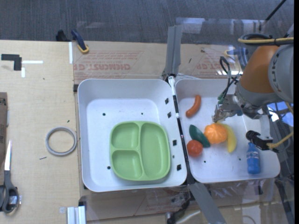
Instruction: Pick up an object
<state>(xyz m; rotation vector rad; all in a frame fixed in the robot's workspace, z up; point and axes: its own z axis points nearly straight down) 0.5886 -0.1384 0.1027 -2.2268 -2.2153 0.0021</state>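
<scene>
My gripper (220,116) hangs over the right bin (205,90), just above the top edge of an orange fruit (216,134). No object shows in its grasp. Beside the orange lie a dark green vegetable (198,134) and a red tomato (195,147) to its left. A yellow banana (231,141) rests on its right. An orange sausage (194,105) lies toward the bin's back left, and a blue bottle (252,159) sits at the front right.
The left bin (93,101) holds a green divided plate (140,150). On the bench to the left lie a grey ring (60,140), scissors (8,190) and a black bracket (13,59). The bins' shared wall (175,120) runs between them.
</scene>
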